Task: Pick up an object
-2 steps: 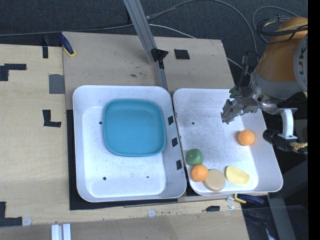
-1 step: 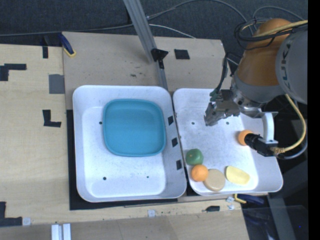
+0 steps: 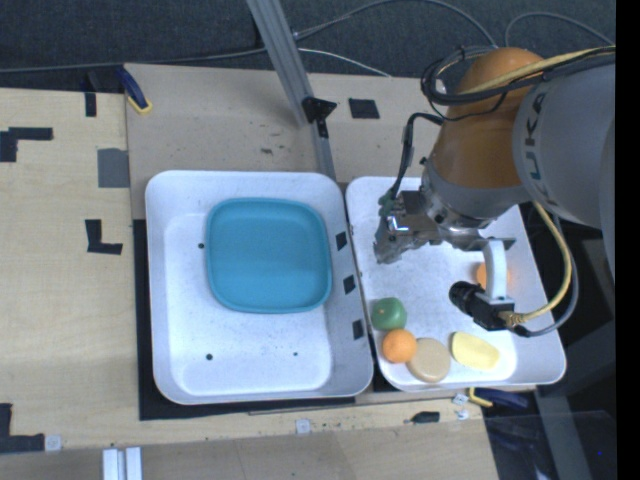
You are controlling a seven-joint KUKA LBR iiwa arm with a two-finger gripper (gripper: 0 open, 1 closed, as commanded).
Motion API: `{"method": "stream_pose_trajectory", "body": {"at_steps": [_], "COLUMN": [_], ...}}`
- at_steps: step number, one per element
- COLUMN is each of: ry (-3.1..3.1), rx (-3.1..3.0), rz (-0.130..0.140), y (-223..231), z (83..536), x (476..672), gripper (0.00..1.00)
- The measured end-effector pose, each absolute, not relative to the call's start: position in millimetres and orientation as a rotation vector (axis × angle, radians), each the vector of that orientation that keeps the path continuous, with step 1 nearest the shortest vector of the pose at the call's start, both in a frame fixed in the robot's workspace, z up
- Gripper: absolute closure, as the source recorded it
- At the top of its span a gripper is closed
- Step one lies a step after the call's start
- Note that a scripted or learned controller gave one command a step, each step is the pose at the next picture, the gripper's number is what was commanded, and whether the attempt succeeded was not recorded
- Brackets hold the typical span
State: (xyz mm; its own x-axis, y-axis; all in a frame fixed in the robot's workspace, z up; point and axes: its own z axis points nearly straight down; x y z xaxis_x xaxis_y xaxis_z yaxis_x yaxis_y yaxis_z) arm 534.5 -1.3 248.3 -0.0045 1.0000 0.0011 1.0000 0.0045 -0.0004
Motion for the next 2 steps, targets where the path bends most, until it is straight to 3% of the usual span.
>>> {"method": "stream_pose_trajectory", "body": {"at_steps": [1,2], "ry": [-2.225,-2.224], "rx": [-2.216,-2.217], "rz": [0.001,0.001], "y": [48,84], "z": [240,230], "x": [526.9,505.5], "gripper": [1.00,1.00]}}
